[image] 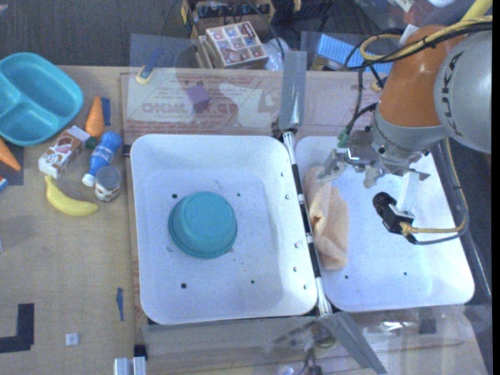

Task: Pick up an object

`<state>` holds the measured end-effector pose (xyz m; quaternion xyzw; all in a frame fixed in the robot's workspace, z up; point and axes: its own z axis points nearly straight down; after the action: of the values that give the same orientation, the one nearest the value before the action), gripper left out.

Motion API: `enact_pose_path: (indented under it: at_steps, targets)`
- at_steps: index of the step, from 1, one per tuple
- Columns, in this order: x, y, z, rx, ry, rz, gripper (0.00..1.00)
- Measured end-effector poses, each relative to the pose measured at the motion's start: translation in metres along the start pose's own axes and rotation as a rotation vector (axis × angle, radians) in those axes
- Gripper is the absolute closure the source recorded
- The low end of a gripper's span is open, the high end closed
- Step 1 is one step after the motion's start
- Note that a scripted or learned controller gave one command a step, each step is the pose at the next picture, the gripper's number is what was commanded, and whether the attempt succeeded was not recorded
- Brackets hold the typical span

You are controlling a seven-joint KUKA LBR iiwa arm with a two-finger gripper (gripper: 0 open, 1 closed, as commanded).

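Cloth (pixel 329 223) left of jaws (pixel 353 169)

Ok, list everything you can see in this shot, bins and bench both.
bowl: one, teal, upside down in the left bin
cloth: one, tan, crumpled, left side of the right bin
tray: one, blue, far left of bench
banana: one, yellow, left of the bins
bottle: one, blue and white, beside the banana
carrot: one, orange, near the tray
carton: one, white and red, left of the bottle
picture box: one, multicoloured, behind the bench
arm: one, grey with orange band, above the right bin; jaws over the bin's upper part
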<state>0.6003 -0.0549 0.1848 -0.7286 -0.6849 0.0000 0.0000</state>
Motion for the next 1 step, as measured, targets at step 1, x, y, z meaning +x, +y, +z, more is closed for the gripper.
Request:
enact_pose_path:
  at_steps: [1]
  targets:
    - [-0.1094, 0.0328, 0.0004, -0.003, -0.002, -0.006, 0.00]
